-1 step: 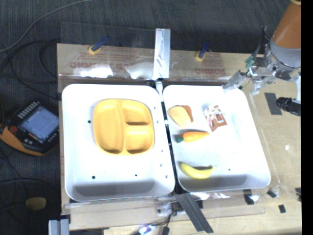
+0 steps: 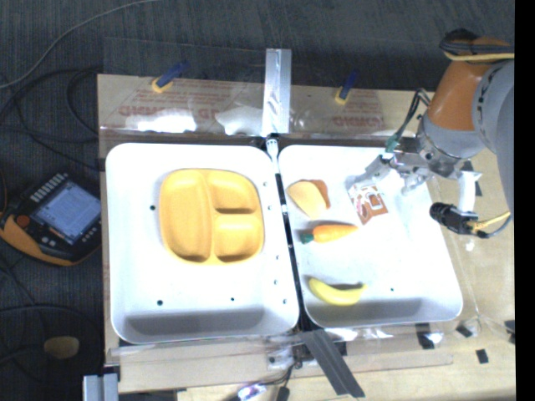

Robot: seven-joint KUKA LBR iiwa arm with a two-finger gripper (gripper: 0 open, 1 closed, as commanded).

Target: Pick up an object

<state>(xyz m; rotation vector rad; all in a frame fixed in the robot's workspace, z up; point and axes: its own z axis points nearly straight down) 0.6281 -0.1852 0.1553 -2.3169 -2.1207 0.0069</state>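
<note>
Here you see a packet (image 2: 369,202) in the right bin (image 2: 435,266), flanked by bread (image 2: 308,195), a carrot (image 2: 330,233) and a banana (image 2: 336,291). The gripper (image 2: 382,172) hovers just above the packet; you cannot tell how far it is open. A yellow tray (image 2: 211,215) fills the left bin (image 2: 134,249).

Left bin (image 2: 125,249) has yellow divided tray (image 2: 211,214). Right bin (image 2: 418,266): bread slice (image 2: 308,195), carrot (image 2: 333,233), banana (image 2: 336,291), small snack packet (image 2: 369,202). Gripper (image 2: 365,179) hangs right over packet, top of right bin; finger state, can't tell tbh.
</note>
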